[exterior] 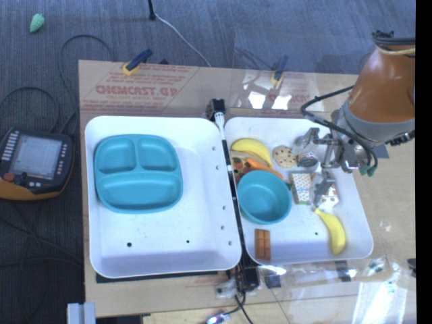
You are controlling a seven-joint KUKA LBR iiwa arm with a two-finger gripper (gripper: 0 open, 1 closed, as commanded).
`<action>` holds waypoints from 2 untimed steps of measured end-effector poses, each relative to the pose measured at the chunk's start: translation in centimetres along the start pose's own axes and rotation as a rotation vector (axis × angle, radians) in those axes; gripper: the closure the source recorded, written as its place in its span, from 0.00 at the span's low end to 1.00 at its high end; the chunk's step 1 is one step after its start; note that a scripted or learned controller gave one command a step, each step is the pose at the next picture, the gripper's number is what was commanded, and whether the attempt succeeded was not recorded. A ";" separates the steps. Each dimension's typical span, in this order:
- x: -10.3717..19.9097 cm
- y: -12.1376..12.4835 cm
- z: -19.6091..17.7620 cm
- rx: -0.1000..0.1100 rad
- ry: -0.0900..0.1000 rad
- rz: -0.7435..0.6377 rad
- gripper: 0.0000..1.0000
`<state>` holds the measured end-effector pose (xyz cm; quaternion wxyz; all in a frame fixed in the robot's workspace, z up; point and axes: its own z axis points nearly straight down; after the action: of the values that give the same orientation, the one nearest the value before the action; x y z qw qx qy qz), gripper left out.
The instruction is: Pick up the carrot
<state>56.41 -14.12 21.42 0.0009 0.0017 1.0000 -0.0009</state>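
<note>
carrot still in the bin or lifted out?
In the bin. The carrot lies in the right bin, between banana and blue bowl.

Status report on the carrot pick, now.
Two-finger gripper over right bin, nothing visibly held. Orange carrot lies between yellow banana and round blue bowl. Bowl rim crowds carrot.

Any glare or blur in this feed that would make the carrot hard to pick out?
Camera view: bright glare patches sit on the clear sheet above the right bin, clear of the carrot. The carrot reads sharp enough but is partly hidden behind the blue bowl and beside a banana. The gripper looks slightly soft and cluttered; lighting in the bins is even, with weak shadows.
</note>
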 end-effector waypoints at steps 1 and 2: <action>5.9 5.6 3.2 -0.003 0.005 0.047 0.00; -0.9 -1.1 11.5 0.000 -0.005 0.058 0.00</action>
<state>57.29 -15.27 9.93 0.0034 0.0307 0.9995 -0.0009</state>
